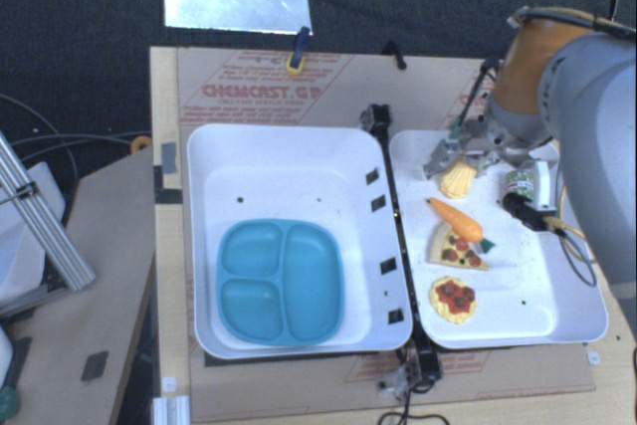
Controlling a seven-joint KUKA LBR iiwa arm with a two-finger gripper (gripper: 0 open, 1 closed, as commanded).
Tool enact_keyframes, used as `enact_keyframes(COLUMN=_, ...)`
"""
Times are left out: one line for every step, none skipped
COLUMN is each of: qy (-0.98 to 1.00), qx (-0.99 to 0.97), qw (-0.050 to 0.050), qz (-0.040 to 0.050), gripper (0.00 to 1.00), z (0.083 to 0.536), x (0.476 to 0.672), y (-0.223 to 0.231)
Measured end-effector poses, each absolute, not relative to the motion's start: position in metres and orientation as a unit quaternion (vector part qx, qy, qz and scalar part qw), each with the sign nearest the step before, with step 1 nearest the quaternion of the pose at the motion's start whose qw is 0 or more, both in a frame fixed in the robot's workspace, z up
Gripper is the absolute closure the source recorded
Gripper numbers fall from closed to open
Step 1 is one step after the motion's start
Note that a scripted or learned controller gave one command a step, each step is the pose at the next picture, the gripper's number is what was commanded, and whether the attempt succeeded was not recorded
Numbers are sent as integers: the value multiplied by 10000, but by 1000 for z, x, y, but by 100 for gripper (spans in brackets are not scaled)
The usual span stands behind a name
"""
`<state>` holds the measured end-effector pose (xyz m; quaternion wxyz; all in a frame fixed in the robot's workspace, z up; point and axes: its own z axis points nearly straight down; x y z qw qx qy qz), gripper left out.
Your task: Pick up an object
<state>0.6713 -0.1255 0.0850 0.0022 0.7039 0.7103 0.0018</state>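
My gripper (450, 157) is low over the back of the right bin (572, 314), coming in from the right. Its metal tip sits right at the far edge of a pale yellow ridged toy (459, 181); I cannot tell whether it touches the toy. Nearer the front lie an orange carrot (455, 217), a pizza slice (457, 251) and a small round pizza (453, 300), all apart from the gripper.
The left bin (289, 149) holds a blue divided plate (282, 281) towards its front. A black-clipped divider (388, 214) runs between the two bins. The arm's grey body (587, 114) covers the right bin's far right corner.
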Motion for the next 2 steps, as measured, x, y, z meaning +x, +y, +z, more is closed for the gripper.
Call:
enact_keyframes(qy=7067, qx=7076, qw=-26, qz=-14, gripper=0, z=84, x=581, y=-124)
enact_keyframes(qy=7099, qx=7043, qw=32, qz=29, gripper=0, z=86, x=651, y=-98)
